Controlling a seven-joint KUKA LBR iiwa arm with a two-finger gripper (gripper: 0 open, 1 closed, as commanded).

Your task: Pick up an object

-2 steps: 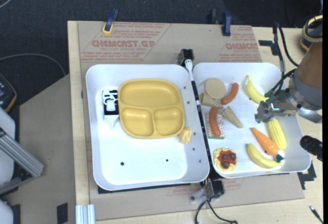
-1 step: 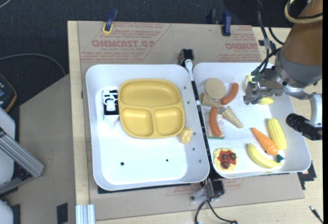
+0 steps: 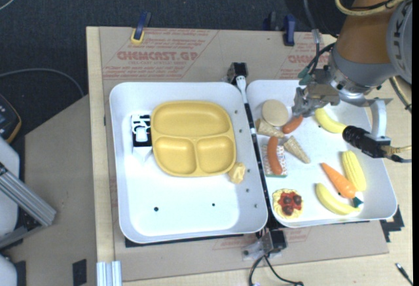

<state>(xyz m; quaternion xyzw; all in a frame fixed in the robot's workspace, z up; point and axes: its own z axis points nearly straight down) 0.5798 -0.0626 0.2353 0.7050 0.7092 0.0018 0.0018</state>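
My gripper hangs over the upper middle of the right bin. Directly under its tip lies a small red sausage, and I cannot see whether it is touching it. A round tan bun sits just left of the gripper. A yellow banana lies just to its right. Below them are a longer orange sausage and a pale cone-shaped piece.
The right bin also holds a carrot, a corn cob, a second banana and a small pizza. In the left bin are a yellow divided tray, a black-and-white card and a small yellowish lump.
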